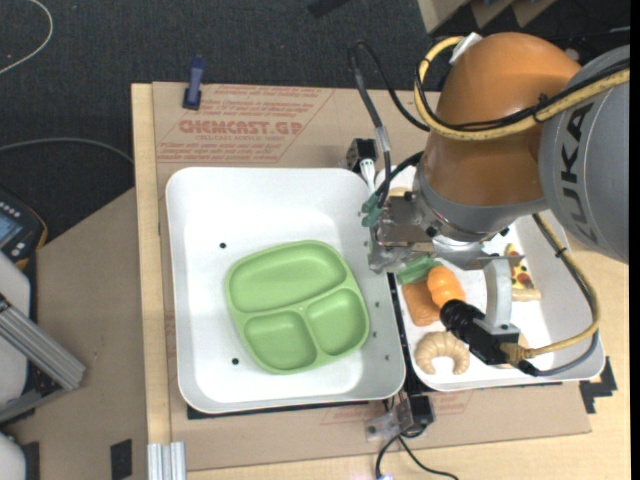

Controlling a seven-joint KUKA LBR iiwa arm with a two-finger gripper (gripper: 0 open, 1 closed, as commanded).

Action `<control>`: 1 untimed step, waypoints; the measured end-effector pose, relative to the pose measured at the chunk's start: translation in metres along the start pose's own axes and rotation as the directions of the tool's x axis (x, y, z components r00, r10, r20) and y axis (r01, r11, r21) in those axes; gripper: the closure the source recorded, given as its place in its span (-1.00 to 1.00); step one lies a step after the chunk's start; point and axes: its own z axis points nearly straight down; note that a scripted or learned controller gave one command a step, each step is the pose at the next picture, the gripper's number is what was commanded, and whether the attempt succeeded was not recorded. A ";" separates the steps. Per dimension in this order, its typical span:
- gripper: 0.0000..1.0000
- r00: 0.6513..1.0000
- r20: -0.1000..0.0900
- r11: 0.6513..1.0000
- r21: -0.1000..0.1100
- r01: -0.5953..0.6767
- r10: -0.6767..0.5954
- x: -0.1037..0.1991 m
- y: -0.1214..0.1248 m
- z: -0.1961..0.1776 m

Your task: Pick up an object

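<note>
Camera view: a brown board surface (pixel 250 128) printed with red lettering sits over dark carpet (pixel 150 18), with loose cables at the left. Two white bins lie side by side. The left bin (pixel 200 228) holds one green three-compartment plate (pixel 297 305). The right bin (pixel 560 368) holds one croissant (pixel 443 351) near its front edge, one orange carrot-like toy (pixel 444 286) just behind it, and a small item (pixel 520 278) at the far side. The arm (pixel 500 128) hangs over the right bin; its claw (pixel 400 258) is hidden beneath the wrist, so I cannot tell its state.
</note>
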 end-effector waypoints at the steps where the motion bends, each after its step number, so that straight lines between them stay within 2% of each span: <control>1: 1.00 1.000 0.000 1.000 -0.001 0.000 0.000 0.000 0.000 -0.010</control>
